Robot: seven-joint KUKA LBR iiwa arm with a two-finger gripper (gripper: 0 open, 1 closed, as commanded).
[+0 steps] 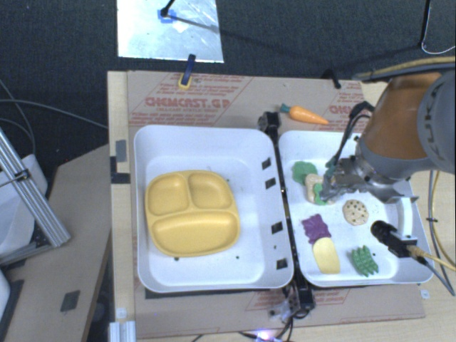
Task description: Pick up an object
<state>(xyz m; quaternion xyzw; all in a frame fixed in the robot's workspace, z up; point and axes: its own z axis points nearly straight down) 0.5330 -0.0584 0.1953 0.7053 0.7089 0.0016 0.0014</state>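
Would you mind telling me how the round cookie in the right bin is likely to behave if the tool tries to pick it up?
The cookie looks flat and lies low on the right bin floor, so fingers may struggle to get under it. It seems a stiff toy, probably light, so it would likely slide if pushed. Its round edge might roll if tipped upright.

Both shallow white plastic bins, the left bin (206,137) and the right bin (410,276), look smooth and slightly glossy. The yellow three-compartment plastic tray (191,212) has a soft satin sheen. Underneath there's a matt brown cardboard sheet with red print (206,98). At 12 o'clock from the tray, a shiny crinkled silver foil square (169,18) sits on dark, rough, matt carpet-like flooring (57,34). The orange carrot toy (305,114) looks like smooth plastic, and the round cookie toy (355,211) seems matt and speckled.
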